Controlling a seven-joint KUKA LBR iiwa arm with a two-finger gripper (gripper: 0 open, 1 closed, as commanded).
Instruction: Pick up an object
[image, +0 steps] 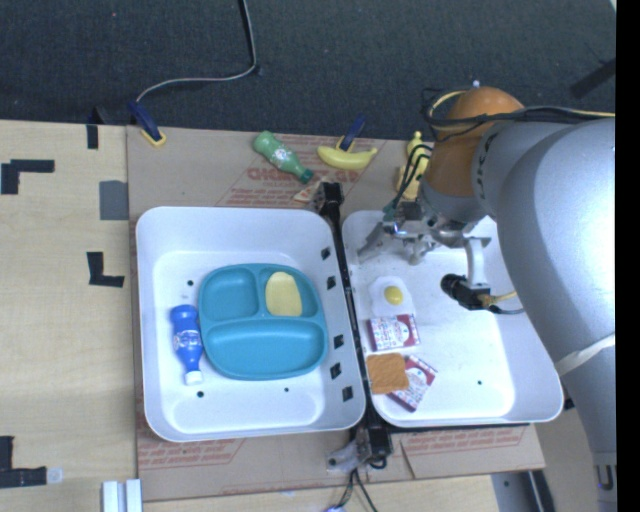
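Observation:
My gripper (392, 248) hangs over the far left part of the right bin (500, 390), its two fingers spread open with nothing between them. Just below it lies a toy fried egg (391, 294). Nearer the front of the same bin are a red-and-white packet (391, 331), a brown cracker (387, 373) and a second packet (416, 384) partly under the cracker. The left bin (165, 250) holds a blue divided plate (262, 335) with a yellow piece (283, 294) in one compartment. A blue bottle (186, 343) lies beside the plate's left edge.
Behind the bins, on the cardboard, lie a green bottle (281, 156) and a yellow banana (346, 156). The grey arm (560, 220) with its orange band (470, 110) covers the right bin's far right side. A black divider (343, 300) runs between the bins.

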